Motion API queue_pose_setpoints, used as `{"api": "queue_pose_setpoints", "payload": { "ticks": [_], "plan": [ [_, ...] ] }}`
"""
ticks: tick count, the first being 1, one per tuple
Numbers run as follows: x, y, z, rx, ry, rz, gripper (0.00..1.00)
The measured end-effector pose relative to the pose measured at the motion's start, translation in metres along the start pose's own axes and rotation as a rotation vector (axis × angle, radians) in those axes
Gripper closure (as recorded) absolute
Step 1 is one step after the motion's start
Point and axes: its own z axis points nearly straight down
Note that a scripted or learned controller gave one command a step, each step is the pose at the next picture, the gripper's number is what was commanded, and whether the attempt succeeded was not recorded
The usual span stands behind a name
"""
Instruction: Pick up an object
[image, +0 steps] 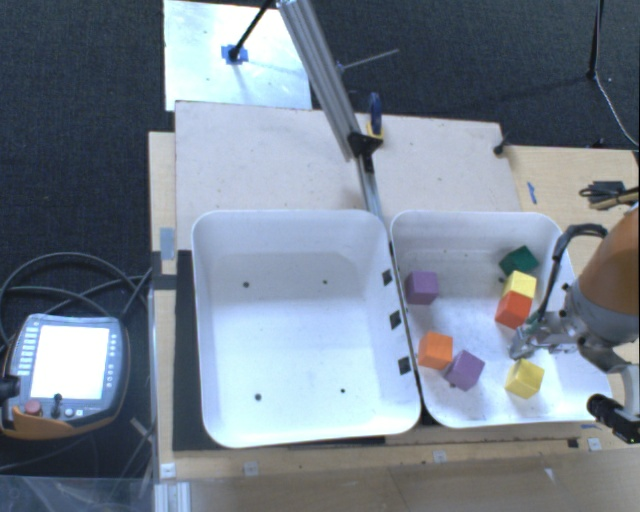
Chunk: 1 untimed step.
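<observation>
The gripper (524, 346) hangs low in the right bin (470, 232), just above the yellow block (525, 379); whether it is open or closed cannot be told.

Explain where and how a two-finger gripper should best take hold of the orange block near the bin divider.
Probably from above, fingers closing on two opposite flat sides of the orange block. It lies flat, top face exposed; the purple block sits close at its lower right, so choose the sides clear of it.
</observation>
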Motion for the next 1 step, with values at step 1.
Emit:
{"api": "queue_pose_setpoints", "payload": {
  "ticks": [1],
  "plan": [
    [-0.0034, -0.0048, -0.0606, -0.004, -0.002, 0.000, 1.00]
  ]
}}
